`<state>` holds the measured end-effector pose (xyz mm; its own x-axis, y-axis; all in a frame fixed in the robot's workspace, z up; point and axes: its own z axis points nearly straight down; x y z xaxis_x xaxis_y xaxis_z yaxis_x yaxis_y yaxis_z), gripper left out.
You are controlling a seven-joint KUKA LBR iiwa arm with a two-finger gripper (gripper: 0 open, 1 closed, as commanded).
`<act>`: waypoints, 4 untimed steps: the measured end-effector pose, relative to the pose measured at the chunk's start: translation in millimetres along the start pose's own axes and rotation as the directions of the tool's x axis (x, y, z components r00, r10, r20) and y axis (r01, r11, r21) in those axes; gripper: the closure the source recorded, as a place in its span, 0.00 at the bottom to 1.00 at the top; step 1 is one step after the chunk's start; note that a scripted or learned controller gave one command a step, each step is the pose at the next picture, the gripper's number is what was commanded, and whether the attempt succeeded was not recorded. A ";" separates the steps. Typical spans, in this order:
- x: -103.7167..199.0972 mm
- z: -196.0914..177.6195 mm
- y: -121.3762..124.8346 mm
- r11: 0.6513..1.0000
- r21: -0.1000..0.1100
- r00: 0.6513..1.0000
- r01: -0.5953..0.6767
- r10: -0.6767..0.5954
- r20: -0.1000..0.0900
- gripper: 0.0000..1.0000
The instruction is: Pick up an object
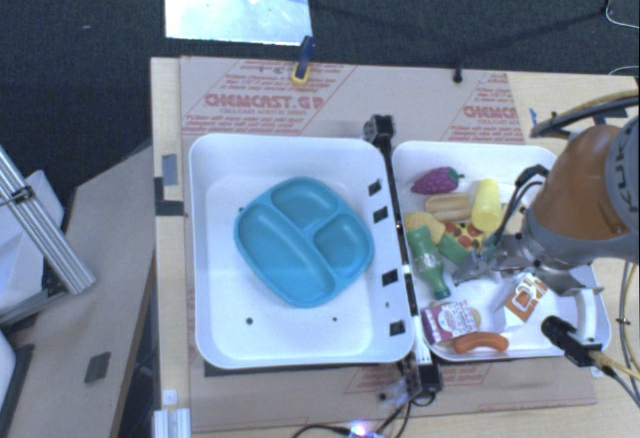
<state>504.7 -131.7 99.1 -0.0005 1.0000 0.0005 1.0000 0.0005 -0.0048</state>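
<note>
Over in the left bin sits a blue divided plate, untouched, while the right bin holds the pile: a green bottle, a purple eggplant, a yellow piece, a red sausage and a small packet. The arm is low over that pile, the gripper just beside the green bottle, and I cannot tell whether its jaws are apart or together, nor that anything is in them. This reads as the reach-and-grasp step; next it needs a clean close on one item, then a straight lift.
</note>
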 end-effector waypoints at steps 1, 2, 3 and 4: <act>0.0 15.4 1.4 1.000 -0.002 1.000 0.000 0.000 -0.001 0.00; -3.6 6.7 3.6 1.000 -0.009 1.000 -0.001 0.001 0.007 1.00; -9.3 -34.3 7.6 1.000 -0.004 1.000 0.003 -0.003 0.001 1.00; -2.6 -92.5 9.3 1.000 -0.007 1.000 0.005 -0.005 0.001 1.00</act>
<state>514.4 -134.3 191.6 -0.0055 1.0000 -0.0005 1.0000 0.0055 0.0021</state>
